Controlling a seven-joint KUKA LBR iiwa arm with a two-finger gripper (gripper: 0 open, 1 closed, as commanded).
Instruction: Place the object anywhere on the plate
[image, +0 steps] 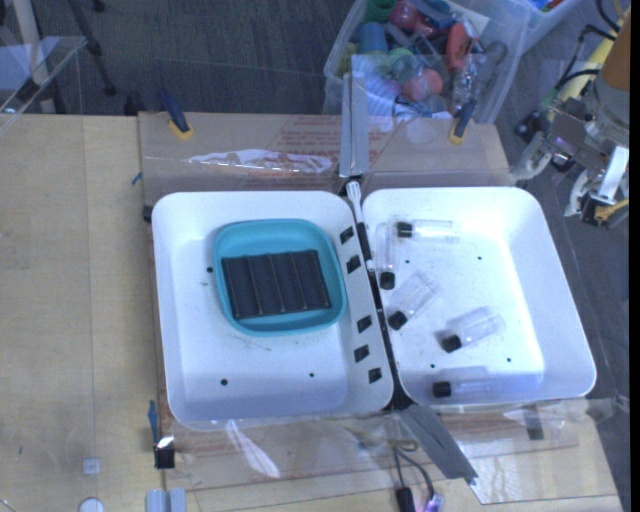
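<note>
Camera view: your end effector (600, 195) sits off the right bin (560, 300); fingers' state, cannot tell.
Risk: clear vials (470, 328) roll, slipping before reaching plate (275, 240).

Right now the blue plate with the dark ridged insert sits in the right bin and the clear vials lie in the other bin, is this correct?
Not quite. The camera view shows the blue plate, with its dark ridged insert, in the left bin. The clear vials lie in the other bin, the right bin.
</note>
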